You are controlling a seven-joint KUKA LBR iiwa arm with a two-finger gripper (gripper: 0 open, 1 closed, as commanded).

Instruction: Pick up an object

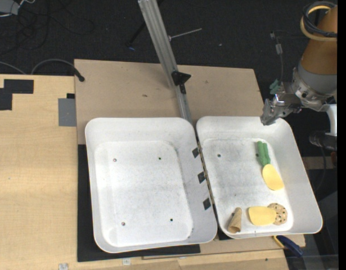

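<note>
From my seat the claw (268,116) hangs over the far right corner of the right bin (308,207), just above its rim, and I can't tell how it is set from this angle; nothing shows in its grip. Everything I could go for lies in that same bin, toward six o'clock from the claw. Nearest is the green and yellow piece (268,165), which looks like a toy corn cob: it sits at about six o'clock from the claw, a little apart from the bin's right wall, with its long axis running roughly twelve to six and tipping slightly toward five, green end nearest the claw, yellow end away. Farther along that same line, near the front edge of the bin, I see a yellow oval piece (260,216) touching a speckled cookie-like disc (278,213) at its three o'clock, and a small tan cone (236,220) just beside them at nine o'clock. The left bin (105,134) lies well off at eight o'clock. The arm (319,55) comes in from three o'clock, its orange band above the wrist, and the wrist cants down and toward nine o'clock over the corner. I judge the corn the natural target: a short travel toward six, then closing across its narrow width, at three and nine.
</note>
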